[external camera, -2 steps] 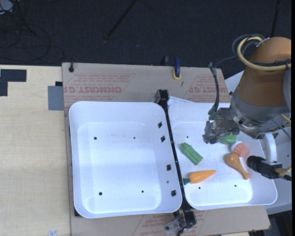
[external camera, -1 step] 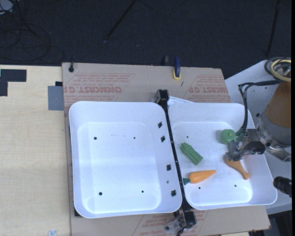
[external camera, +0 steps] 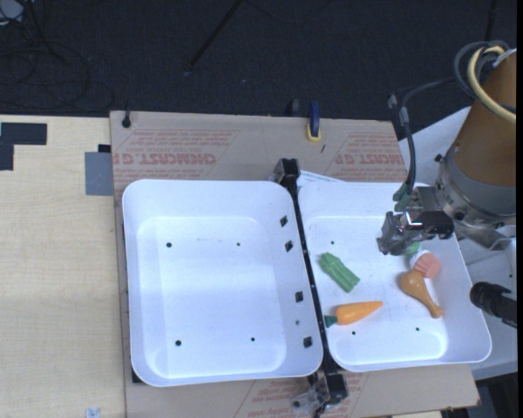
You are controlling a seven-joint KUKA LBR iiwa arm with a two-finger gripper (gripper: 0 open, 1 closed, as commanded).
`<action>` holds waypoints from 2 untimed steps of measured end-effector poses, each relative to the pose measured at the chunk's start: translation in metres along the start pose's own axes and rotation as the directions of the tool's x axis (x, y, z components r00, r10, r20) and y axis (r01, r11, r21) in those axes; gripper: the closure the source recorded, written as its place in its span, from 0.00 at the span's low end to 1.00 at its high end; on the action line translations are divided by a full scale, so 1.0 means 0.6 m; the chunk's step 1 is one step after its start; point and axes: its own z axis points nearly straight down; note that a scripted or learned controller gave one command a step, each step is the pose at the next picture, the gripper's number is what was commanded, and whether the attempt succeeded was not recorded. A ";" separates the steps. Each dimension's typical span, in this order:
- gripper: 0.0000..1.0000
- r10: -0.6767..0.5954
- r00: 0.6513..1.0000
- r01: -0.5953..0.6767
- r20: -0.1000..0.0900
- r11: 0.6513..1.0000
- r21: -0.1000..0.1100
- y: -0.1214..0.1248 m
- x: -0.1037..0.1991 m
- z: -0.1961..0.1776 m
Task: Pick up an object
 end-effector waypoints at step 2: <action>1.00 0.003 1.000 -0.003 0.001 1.000 0.015 -0.007 0.015 0.091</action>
